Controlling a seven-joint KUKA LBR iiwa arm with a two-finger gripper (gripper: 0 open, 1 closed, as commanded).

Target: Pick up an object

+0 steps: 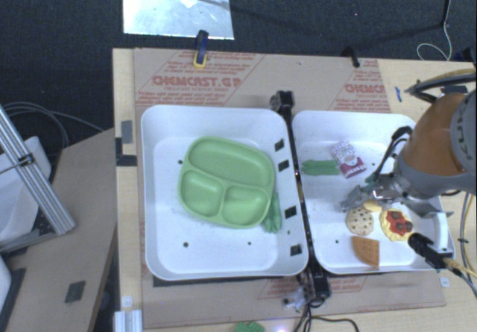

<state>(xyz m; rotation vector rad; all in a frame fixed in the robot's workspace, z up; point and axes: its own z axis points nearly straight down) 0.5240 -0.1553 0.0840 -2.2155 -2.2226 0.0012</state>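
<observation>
In the right bin [328, 125], near its middle, the gripper [356, 198] hangs low off the grey arm [440, 144] with its orange band. Metal tip sits just above the cookie [360, 221]; whether it touches, cannot tell. How the gripper is set, and whether it has anything in it, cannot tell either: too small and blurred.

Around it, same bin:
- pizza slice [396, 223], just right of the cookie, partly under the arm's wrist
- orange wedge [366, 250], just below the cookie, near the bin's front wall
- red-and-white packet [347, 158], up and left of the gripper, apart from it
- green pod [320, 168], beside the packet, near the divider

Left bin [160, 196]: green divided plate [226, 182], tilted, with a green leafy piece [273, 213] at its right edge.
</observation>
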